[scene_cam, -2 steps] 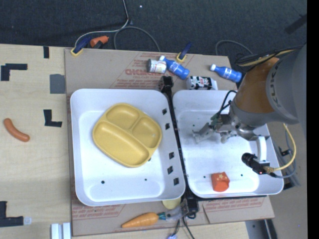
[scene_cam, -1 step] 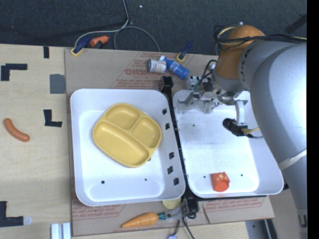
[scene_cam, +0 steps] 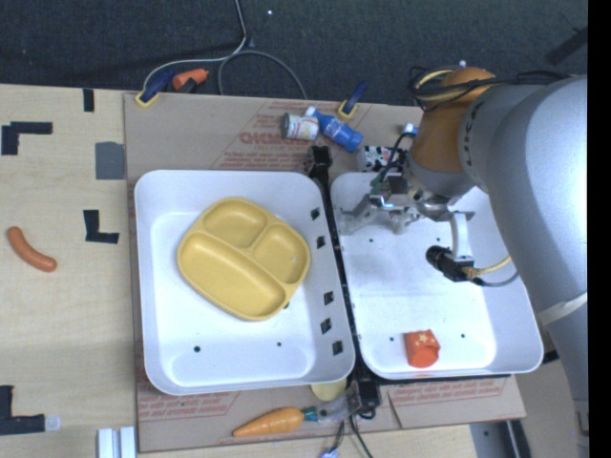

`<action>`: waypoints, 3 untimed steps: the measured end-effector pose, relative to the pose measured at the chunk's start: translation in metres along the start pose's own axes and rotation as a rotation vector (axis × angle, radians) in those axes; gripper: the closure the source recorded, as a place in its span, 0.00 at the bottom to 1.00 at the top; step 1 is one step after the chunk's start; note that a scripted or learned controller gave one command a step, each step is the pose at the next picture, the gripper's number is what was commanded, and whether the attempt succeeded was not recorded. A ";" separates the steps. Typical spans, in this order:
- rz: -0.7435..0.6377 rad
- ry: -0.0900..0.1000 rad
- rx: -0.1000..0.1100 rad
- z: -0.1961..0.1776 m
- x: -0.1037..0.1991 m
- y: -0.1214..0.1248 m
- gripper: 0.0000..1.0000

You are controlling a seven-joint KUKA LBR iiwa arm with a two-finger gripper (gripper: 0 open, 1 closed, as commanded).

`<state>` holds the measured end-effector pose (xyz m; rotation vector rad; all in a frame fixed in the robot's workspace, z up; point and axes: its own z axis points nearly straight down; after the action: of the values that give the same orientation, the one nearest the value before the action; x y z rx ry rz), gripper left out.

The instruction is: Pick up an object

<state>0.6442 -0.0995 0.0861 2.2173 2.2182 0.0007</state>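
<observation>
A small orange-red block (scene_cam: 421, 347) lies near the front edge of the right bin (scene_cam: 496, 351). A yellow divided plate (scene_cam: 244, 256) rests in the left bin (scene_cam: 162, 351). My gripper (scene_cam: 380, 205) hangs low over the far left part of the right bin, close to the wall between the two bins. It is well away from the orange-red block. The grey arm with its orange band (scene_cam: 449, 132) comes in from the right and covers the bin's far right corner. I see nothing held at the gripper.
A toy carrot (scene_cam: 271, 422) lies on the cardboard in front of the bins. A blue and white bottle (scene_cam: 323, 127) and clamps (scene_cam: 172, 81) sit behind them. A toy sausage (scene_cam: 31, 249) lies far left on the bench. A black cable fitting (scene_cam: 449, 262) hangs off the wrist.
</observation>
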 end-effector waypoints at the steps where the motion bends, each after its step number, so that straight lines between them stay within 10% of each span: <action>1: -0.002 0.003 0.004 0.001 0.005 0.025 0.00; 2: 0.003 0.001 0.000 0.000 -0.064 0.025 0.00; 3: -0.003 0.002 0.004 -0.001 -0.015 -0.003 0.00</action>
<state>0.6410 -0.1149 0.0870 2.2173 2.2248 -0.0011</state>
